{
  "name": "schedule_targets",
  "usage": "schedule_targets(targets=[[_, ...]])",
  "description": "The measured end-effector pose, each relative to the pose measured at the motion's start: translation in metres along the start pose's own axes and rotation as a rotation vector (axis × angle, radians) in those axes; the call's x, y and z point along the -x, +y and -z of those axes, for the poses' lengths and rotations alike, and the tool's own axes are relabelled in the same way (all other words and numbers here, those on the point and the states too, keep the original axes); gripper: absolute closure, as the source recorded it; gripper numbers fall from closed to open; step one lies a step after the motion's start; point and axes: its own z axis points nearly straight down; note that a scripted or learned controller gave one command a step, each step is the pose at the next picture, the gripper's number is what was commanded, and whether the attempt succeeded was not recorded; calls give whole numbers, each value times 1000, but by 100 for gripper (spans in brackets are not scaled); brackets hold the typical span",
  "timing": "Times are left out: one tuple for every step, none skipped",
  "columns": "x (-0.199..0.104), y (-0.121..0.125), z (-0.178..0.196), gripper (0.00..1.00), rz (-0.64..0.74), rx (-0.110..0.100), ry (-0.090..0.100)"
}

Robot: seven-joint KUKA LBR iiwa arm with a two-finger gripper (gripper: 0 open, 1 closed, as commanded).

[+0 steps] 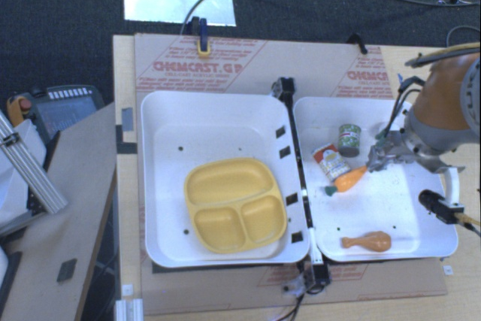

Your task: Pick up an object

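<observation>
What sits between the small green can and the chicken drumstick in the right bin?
In the camera view, the toy carrot lies between the green can and the drumstick, with bare white bin floor below it. The gripper is at the carrot's right end.

Yellow tray (236,204), orange carrot (350,179), tan drumstick (367,241), white bins (218,116).

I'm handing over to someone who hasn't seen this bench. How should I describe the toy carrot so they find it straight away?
Look in the right-hand white bin, the one the arm reaches into. Near its middle, just beside the gripper, lies the carrot. It is the bright orange tapered piece with a green tip, below the small green can and the red and white packet, and brighter than the tan drumstick by the bin's near edge.
</observation>
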Motion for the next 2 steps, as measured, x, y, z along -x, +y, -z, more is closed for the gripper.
schedule_targets(targets=[[1,3,65,100,3,4,0],[-3,3,110,100,4,3,0]])
